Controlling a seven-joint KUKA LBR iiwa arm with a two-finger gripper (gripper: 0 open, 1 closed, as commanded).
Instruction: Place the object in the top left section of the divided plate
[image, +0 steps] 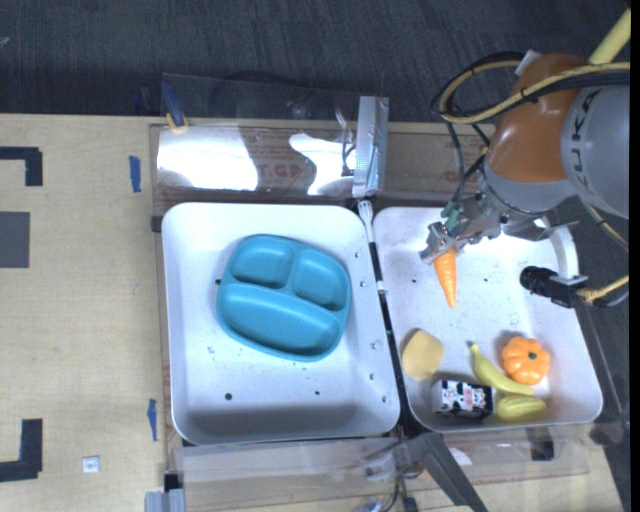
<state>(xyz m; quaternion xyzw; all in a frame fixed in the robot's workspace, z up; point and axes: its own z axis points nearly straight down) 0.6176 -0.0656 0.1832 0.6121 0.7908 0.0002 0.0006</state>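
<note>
Over the right bin (585, 400), the grey arm (590, 130) with its orange band reaches in from the right, and its gripper (447, 240) hangs near the bin's upper left part. A toy carrot (447, 277) hangs point-down from the gripper, its thick top caught between the two fingers, which are clamped on it. The carrot's tip is over the white floor of the right bin, close to the wall shared with the left bin (190, 330).

Lower in the right bin lie a yellow chip (422, 353), a black-and-white carton (463, 398), a banana (495, 372), a small orange pumpkin (526, 359) and a yellow-green piece (520, 407), all well apart from the carrot.

A blue divided plate (285, 293) sits in the middle of the left bin, turned at a slant. Its two small sections face the far side, and the large one faces the near side.
</note>
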